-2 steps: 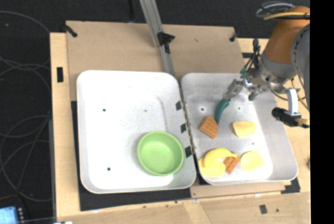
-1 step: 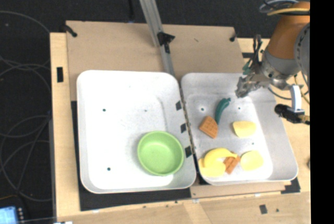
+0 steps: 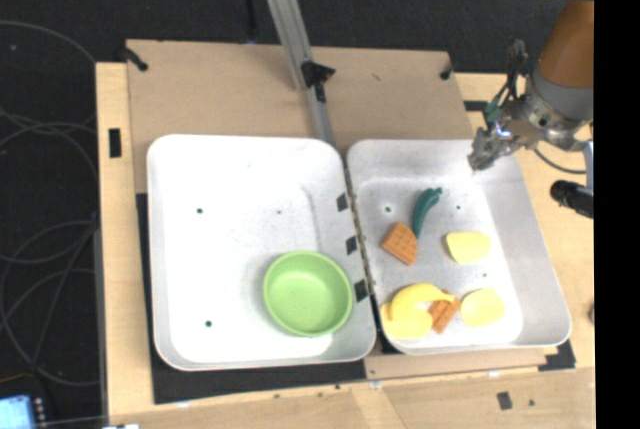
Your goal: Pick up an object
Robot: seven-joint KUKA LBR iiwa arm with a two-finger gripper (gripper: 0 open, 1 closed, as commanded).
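Several small pieces lie left of and below my pincer (image 3: 484, 155); whether it is clenched I cannot tell. Nearest, the dark teal curved plastic pepper (image 3: 427, 207) looks light, stiff, slick; I judge gripping across its narrow middle best.

Place looked like robotics lab or test cell, not home. Plywood bench (image 3: 420, 87) stood on dark floor, holding two shallow white bins (image 3: 200, 177) side by side at frame centre. Bare aluminium mast (image 3: 285, 7) rose from bench's far edge toward top centre. Loose black cables (image 3: 45, 147) trailed over floor at left. Grey arm with orange band (image 3: 570, 47) entered at upper right. Toy items lay in bins: green bowl (image 3: 308, 292), plastic play food (image 3: 400, 243).
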